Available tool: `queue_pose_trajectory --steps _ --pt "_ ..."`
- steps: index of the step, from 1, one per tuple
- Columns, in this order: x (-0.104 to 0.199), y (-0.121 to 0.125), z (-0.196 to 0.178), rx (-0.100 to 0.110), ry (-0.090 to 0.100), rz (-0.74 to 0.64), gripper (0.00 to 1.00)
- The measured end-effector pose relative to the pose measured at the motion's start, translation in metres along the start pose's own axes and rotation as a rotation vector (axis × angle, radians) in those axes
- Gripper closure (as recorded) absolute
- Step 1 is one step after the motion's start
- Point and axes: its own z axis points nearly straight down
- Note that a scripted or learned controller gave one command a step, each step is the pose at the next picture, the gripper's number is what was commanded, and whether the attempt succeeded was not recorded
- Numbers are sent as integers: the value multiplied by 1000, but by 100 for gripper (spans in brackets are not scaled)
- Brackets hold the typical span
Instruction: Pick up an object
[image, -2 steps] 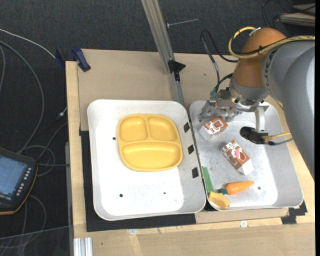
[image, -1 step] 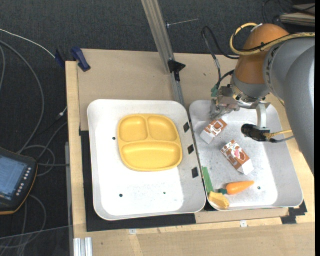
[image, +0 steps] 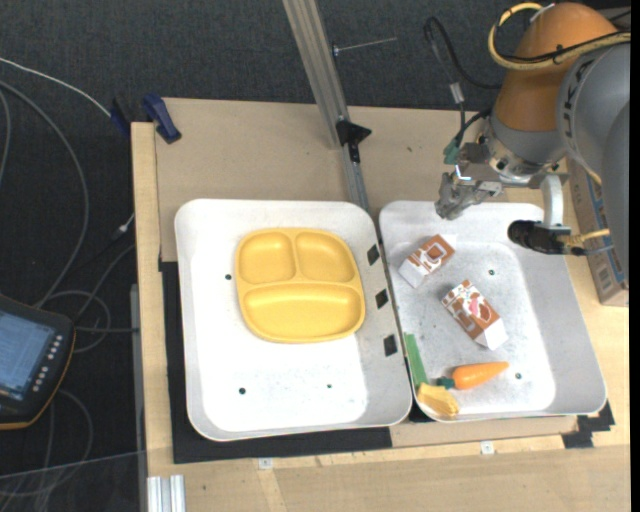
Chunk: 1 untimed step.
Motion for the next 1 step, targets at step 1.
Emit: queue_pose_trajectory --steps 1 --pt "-4 4 -46 1 0 -1 100"
